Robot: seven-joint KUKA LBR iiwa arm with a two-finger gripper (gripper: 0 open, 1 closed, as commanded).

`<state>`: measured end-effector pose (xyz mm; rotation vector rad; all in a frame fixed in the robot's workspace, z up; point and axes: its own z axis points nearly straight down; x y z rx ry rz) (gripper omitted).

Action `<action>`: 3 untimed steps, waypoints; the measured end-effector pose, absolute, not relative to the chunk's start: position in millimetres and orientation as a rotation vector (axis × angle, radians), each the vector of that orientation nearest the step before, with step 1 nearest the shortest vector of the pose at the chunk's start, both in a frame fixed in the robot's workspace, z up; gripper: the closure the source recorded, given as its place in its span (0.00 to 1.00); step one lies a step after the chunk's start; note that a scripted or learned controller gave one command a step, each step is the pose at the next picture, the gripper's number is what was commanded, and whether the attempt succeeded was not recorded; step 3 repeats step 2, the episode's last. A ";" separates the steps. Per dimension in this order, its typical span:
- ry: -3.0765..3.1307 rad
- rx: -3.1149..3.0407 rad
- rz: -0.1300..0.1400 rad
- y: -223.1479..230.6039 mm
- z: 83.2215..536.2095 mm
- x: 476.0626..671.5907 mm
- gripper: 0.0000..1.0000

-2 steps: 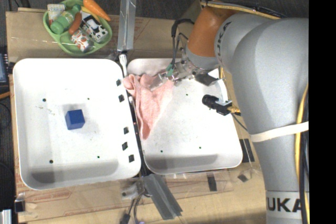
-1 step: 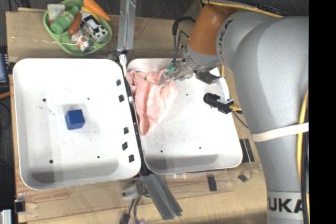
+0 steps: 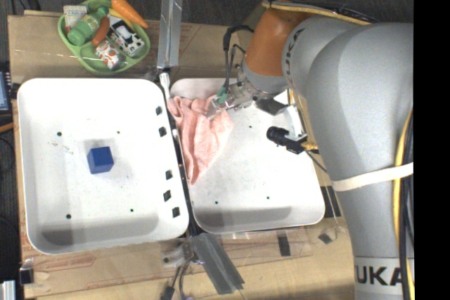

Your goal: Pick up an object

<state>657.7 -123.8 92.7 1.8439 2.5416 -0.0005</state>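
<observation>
1. Far to the left of the crumpled pink cloth (image 3: 199, 133), in the left white plastic bin (image 3: 42, 151), I note a small blue cube (image 3: 100, 159); I leave it.
2. The cloth lies bunched along the left wall of the right white plastic bin (image 3: 281, 200), its upper edge reaching the gripper (image 3: 223, 100).
3. The jaws sit at the cloth's top right corner; I cannot tell whether they are released or clenched.
4. I would pinch a thick fold, not a thin edge, then lift straight up slowly.
5. I keep the lift away from the bin wall just beyond the cloth.

white "UKA" lettering, grey arm (image 3: 365, 151) base
</observation>
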 end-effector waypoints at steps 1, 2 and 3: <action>2.445 1.972 -0.002 -113.5 92.3 657.5 1.00; 2.523 1.871 -0.001 -49.5 191.4 657.5 1.00; 2.523 1.871 -0.001 -49.5 191.4 657.5 1.00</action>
